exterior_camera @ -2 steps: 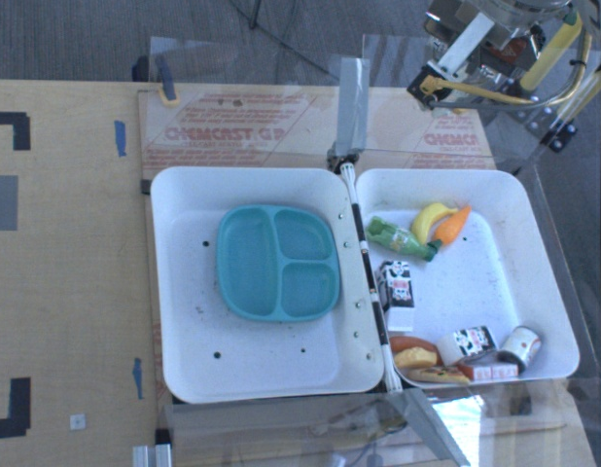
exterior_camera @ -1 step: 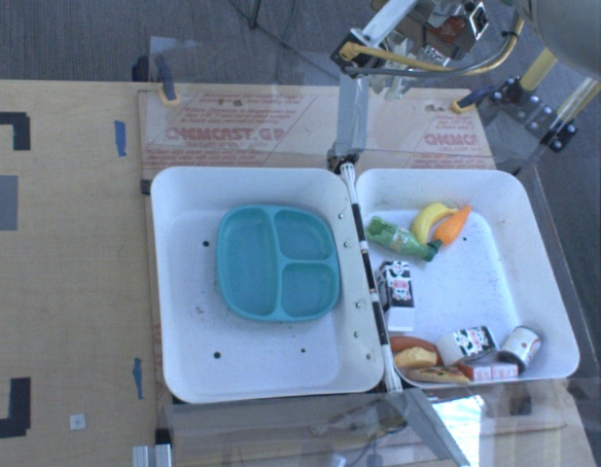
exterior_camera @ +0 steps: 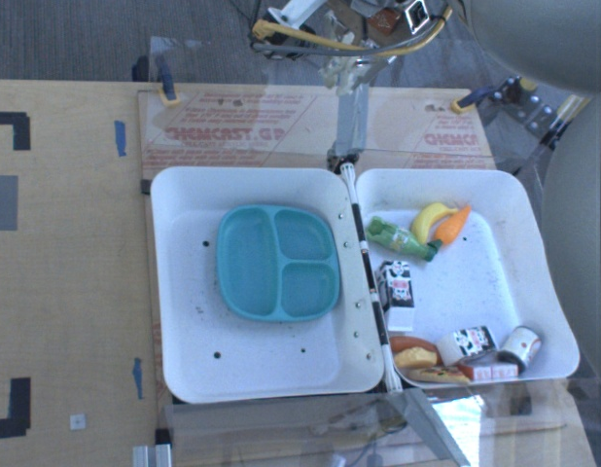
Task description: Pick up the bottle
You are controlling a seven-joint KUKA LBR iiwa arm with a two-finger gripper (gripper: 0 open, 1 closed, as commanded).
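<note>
The green bottle [exterior_camera: 402, 240] lies on its side in the right bin [exterior_camera: 495, 290], just beside the divider [exterior_camera: 364, 261] between the two bins, its long axis slanting from upper left near the divider down to the right, where it touches the banana [exterior_camera: 430, 221] and sits near the carrot [exterior_camera: 454, 224]. The gripper [exterior_camera: 351, 76] hangs well above the divider's far end, beyond the bins, and I cannot tell its state. From there the bottle lies nearer the camera and slightly right, so I would expect a reach forward and down, with the wrist turned across that slanted axis.

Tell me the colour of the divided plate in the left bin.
The three-compartment plastic plate is teal, plainly visible in the camera view.
</note>
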